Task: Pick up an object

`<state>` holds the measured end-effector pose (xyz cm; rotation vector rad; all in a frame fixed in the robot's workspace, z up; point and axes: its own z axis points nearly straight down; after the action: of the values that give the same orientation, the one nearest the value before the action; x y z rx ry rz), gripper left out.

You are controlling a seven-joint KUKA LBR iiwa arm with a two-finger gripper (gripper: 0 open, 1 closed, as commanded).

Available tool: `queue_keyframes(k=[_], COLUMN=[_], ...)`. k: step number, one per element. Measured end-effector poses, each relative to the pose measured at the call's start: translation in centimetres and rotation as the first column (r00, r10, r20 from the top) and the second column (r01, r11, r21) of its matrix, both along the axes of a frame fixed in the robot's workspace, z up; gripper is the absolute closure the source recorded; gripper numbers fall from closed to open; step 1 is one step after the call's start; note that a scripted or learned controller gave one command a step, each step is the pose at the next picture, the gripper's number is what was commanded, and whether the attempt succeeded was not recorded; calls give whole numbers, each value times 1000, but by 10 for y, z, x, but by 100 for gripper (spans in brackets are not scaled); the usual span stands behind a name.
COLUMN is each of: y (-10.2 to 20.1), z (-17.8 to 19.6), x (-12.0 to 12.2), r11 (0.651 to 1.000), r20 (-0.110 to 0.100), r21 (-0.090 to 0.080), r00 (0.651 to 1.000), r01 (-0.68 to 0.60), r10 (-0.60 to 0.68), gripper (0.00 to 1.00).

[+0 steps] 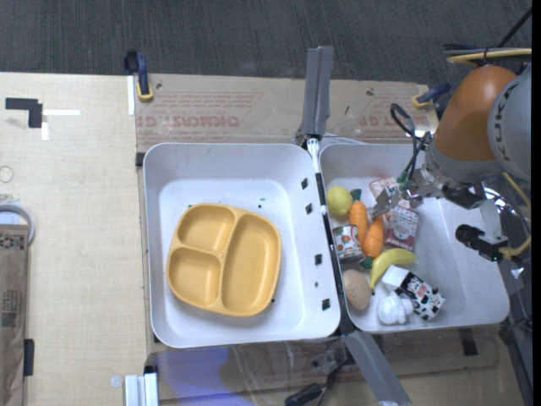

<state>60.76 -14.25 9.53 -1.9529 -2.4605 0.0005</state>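
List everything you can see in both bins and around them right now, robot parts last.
Divided plate: 1, yellow, left bin
Lemon: 1, yellow, right bin, upper left
Carrots: 2, orange, right bin, beside the lemon
Banana: 1, yellow, right bin, middle
Egg: 1, tan, right bin, lower left
Cow-print carton: 1, black and white, right bin, near front
Bins: 2, white, side by side
Arm: 1, grey and orange, from right
Gripper: 1, above right bin's items

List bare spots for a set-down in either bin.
Left white bin: floor strip around the yellow three-compartment plastic plate, widest along the far side. Right white bin: crowded along its left side; bare floor on the right.
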Motion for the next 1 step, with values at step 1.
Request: queue_keyframes(k=[1], y=[-1], z=[9], x=[0], r11=[1000], r20=[0], r21=[0], r00=[1000], r01=[4], r10=[-4], gripper=[100])
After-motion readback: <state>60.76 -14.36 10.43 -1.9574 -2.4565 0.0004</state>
